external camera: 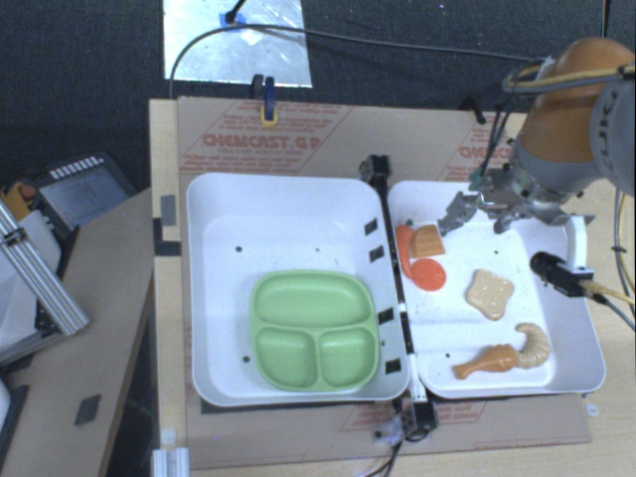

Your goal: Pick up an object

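Seen from above, the grey arm's pincer [479, 213] hangs open and holding nothing over the far end of the right white bin [586, 366], just beside a tan toy bread square [428, 240] lying against an orange-red round slice [428, 275]. Nearer lie a beige toy toast slice [490, 293], a curled pale shrimp [534, 345] and a glossy brown drumstick [485, 362]; the left bin [214, 207] holds a smooth green three-part plate [314, 328]. The bread is the likeliest pick: I would centre the fingers across its flat sides, descending straight, clear of the divider.
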`<act>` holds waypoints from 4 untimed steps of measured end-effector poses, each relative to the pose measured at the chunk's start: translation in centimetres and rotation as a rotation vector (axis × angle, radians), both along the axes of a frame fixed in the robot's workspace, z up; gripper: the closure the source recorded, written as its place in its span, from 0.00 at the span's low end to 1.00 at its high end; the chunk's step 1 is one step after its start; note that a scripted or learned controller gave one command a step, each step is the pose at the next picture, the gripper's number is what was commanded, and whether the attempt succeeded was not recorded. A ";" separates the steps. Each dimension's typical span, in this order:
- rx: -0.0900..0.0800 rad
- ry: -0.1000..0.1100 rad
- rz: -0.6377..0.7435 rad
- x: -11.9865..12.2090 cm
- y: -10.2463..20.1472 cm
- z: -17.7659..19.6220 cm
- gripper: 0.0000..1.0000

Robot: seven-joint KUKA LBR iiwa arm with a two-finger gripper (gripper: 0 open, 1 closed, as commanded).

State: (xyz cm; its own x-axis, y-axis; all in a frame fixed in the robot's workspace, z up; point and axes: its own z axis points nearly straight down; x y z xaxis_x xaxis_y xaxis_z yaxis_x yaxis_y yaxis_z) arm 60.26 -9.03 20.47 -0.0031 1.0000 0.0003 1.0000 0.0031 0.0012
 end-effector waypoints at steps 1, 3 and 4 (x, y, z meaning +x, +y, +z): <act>0.001 0.005 -0.001 -0.7 0.6 -4.6 0.00; 0.001 0.000 -0.003 -1.0 -0.2 -12.0 0.00; 0.000 -0.008 -0.002 -0.7 -0.2 -10.6 1.00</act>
State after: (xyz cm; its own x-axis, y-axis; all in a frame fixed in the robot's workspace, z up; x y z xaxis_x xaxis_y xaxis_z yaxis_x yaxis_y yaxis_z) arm 59.52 -9.19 9.83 -0.0014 1.0000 0.0000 1.0000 0.0014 0.0089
